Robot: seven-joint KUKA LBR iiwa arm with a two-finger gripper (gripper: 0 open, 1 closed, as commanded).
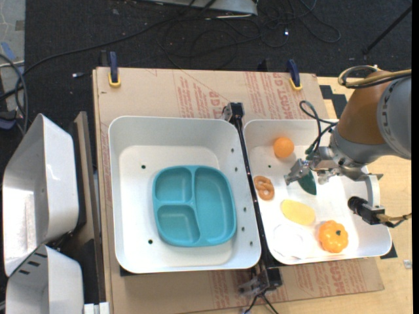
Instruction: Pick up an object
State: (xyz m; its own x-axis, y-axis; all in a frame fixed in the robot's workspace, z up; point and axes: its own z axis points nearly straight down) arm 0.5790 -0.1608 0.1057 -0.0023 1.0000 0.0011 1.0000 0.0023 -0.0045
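Cardboard-topped bench (196,87), left bin (124,175) holding teal divided tray (194,205), right bin (376,241) with orange ball (283,147), pretzel (264,188), gripper (304,178) pinching dark green object (309,186).

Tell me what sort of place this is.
Probably a robotics lab test bench. A robot arm reaches over two white bins set on a clamped cardboard sheet, loose cables trail across the dark floor, and the right bin holds toy food such as a small pumpkin.
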